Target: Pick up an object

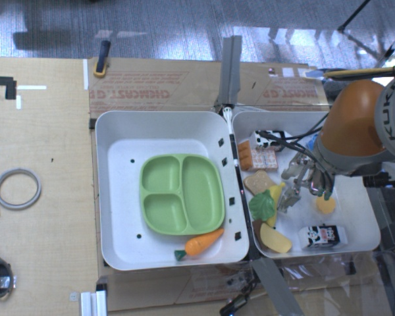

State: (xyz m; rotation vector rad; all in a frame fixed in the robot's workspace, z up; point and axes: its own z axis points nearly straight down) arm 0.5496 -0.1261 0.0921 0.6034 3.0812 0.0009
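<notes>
Gripper point(296, 188) hangs open, empty, over crowded right bin point(355, 242) w/ yellow piece point(274, 193) and green toy point(263, 206) jammed together, so fingers may snag both.

Grey arm point(388, 120), orange band point(355, 120), black cables point(296, 140)

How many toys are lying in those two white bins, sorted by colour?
Green: 2, the divided plate and a leafy piece
Orange: 2, the carrot and a block
Yellow: 2, a wedge and a round piece
Black-and-white: 2, cartons
Tan: 1, bread slice
Total: 9
</notes>
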